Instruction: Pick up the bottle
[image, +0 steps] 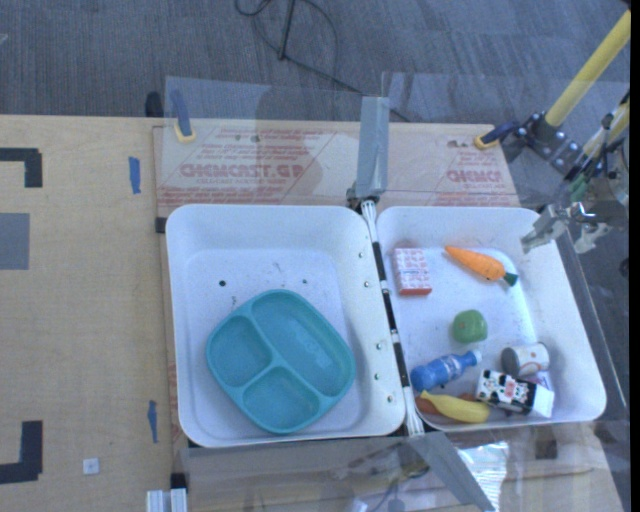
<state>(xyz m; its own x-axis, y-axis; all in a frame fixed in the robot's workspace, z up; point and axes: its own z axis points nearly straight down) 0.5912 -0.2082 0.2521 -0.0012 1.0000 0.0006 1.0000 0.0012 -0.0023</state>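
The blue bottle (441, 371) with a white cap lies on its side in the right bin (580, 330), near that bin's front left. A yellow banana (455, 407) lies just in front of it and a green ball (469, 325) just behind it. My gripper (562, 222) hangs over the right bin's far right corner, well away from the bottle and up to its right. Nothing shows in the gripper.
The right bin also holds an orange carrot (478, 263), a red-and-white box (412, 271), a small can (525, 357) and a black-and-white carton (512, 392). A teal divided plate (280, 358) lies in the left bin (200, 240). A yellow pole (592, 65) slants at top right.
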